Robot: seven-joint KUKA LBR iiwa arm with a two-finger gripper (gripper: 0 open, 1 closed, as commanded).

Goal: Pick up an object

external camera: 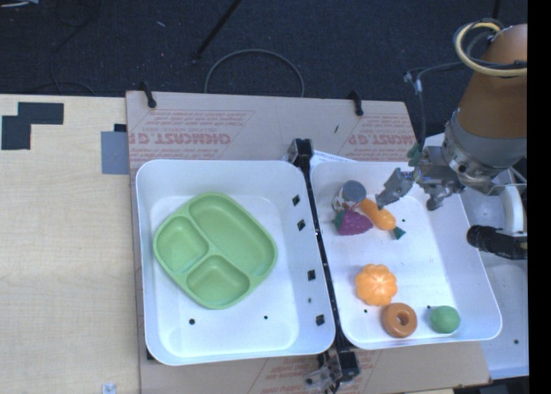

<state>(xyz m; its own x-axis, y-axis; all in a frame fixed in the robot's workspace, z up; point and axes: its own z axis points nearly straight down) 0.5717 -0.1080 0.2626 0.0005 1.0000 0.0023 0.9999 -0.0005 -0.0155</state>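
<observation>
Right white bin (pixel 465 298) | orange carrot (pixel 377 214), green tip | jaws (pixel 398 187) state unclear

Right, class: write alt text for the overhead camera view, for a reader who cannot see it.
A grey robot arm's gripper hovers over toy food in the right white bin: a carrot, orange, doughnut and lime. The left bin holds a green divided plate.

Toy carrot (pixel 378 214), tilted, right bin (pixel 465 246)
</observation>
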